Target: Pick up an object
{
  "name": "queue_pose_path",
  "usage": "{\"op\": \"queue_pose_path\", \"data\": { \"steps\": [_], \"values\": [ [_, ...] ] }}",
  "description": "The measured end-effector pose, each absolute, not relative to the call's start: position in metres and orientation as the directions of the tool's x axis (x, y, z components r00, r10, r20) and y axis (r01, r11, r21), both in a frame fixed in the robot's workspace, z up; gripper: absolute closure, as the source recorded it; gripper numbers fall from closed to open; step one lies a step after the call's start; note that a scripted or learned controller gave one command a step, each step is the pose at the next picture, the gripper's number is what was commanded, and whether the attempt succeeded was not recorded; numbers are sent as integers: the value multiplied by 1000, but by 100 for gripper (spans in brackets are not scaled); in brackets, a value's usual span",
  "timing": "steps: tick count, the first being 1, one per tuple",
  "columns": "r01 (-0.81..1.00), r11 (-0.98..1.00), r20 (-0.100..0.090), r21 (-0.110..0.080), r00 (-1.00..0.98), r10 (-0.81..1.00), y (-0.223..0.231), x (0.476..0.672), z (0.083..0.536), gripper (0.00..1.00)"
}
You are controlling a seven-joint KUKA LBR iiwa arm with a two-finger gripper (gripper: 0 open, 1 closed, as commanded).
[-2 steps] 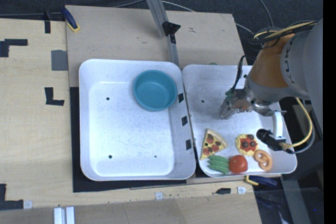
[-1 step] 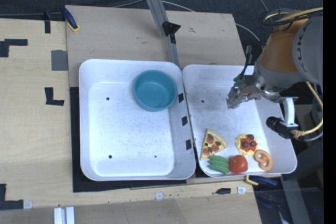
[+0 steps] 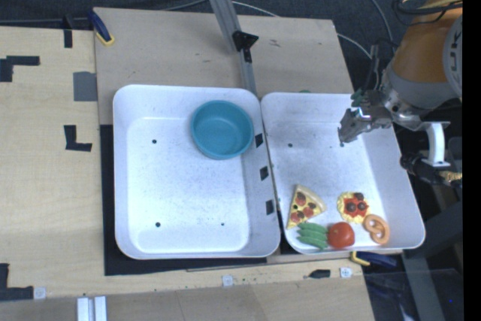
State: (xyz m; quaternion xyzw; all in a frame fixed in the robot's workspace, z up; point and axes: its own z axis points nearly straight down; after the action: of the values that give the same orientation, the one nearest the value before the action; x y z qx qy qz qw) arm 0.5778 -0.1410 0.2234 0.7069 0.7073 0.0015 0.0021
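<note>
Tool (image 3: 350, 128) sits over the upper right part of the right-hand shallow white plastic bin (image 3: 316, 116), hanging off the grey arm with the orange band (image 3: 428, 56) that comes in from the right. Can't tell whether it's spread or pressed together at this angle; nothing visible in it, so I read it as carrying nothing.

Bare bin floor directly beneath the tool. All the candidate objects are bunched at the near end of the same bin, well apart from the tool:
- triangular toy pizza slice, yellow with red dots (image 3: 304, 204)
- green ridged toy vegetable, pea-pod shape (image 3: 313, 235), just below the slice
- round red toy tomato (image 3: 341, 234), touching or just beside the green piece
- small round yellow toy pastry with dark and red toppings (image 3: 353, 204)
- brown toy pretzel (image 3: 376, 228), near the bin's right wall

The left-hand shallow white bin (image 3: 143, 184) holds a round blue plastic bowl (image 3: 221, 128) at its far end, by the divider side.

Judgement: pick not started; tool looks parked above the bin prior to choosing a target. The cluster is tight, so a descent there risks clipping a neighbour. The pretzel by the wall leaves little finger room. The pizza slice lies flat, so it's a poor pinch.
</note>
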Motion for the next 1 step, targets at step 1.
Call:
{"op": "queue_pose_path", "data": {
  "steps": [1],
  "values": [
    [1000,1,-1,4,-1,1000,-141,579,274,100]
  ]
}}
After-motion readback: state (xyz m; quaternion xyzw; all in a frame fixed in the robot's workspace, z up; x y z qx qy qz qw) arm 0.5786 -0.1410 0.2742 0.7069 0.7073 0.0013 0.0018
